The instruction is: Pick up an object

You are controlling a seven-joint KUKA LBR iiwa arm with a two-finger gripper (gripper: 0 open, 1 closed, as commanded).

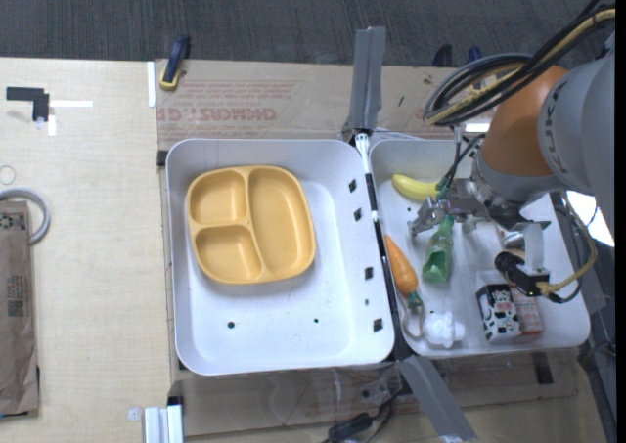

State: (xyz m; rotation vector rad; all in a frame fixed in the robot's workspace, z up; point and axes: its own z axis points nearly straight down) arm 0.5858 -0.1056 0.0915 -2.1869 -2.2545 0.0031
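Gripper low in right bin, near far-left corner, over green bottle; banana just beside. Jaws: can't tell. Nothing visibly lifted; pick prob. not done yet.

The bench is carrying two white bins: left bin, right bin. Flattened cardboard is lying at upper centre.

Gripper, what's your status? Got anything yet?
Gripper low in right bin, at top of green bottle. Grip unconfirmed. Banana and carrot close by.
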